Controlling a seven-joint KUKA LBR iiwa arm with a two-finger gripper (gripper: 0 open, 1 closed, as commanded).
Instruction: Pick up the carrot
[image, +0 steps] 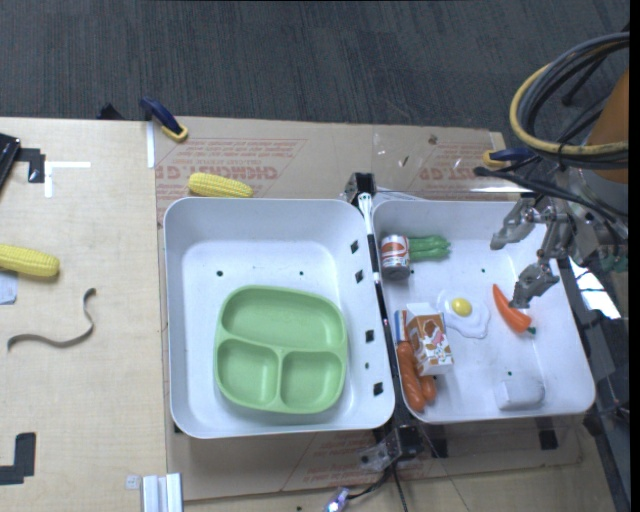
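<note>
Two white bins sit on the counter (90, 420). Gripper (522, 262), fingers apart, hovers over the right bin (560, 400), partly covering the carrot (511, 311) beside a fried egg (463, 311).

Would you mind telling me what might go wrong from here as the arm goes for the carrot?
1. The carrot lies close to the right bin's far-right wall, so the gripper may have little room on that side and could hit the wall.
2. The fried egg sits just left of the carrot; a closing gripper might nudge or catch it instead.
3. The carrot lies slanted, so a poorly aligned grasp may slip off.
</note>
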